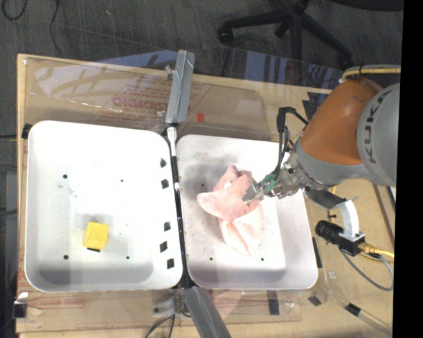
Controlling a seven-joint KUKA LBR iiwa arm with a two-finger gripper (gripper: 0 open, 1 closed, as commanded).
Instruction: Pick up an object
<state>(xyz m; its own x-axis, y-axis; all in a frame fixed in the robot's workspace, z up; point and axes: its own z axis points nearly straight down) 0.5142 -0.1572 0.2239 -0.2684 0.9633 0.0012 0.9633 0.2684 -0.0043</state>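
Observation:
A crumpled pink cloth lies in the middle of the right bin. My gripper reaches in from the right and is down at the cloth's upper right edge, touching the fabric. A small yellow block rests in the left bin, toward its lower middle, far from the gripper.
A grey metal divider bar runs between the two bins at the back. The arm's orange band hangs over the right bin's far right corner. Bench edges surround both bins.

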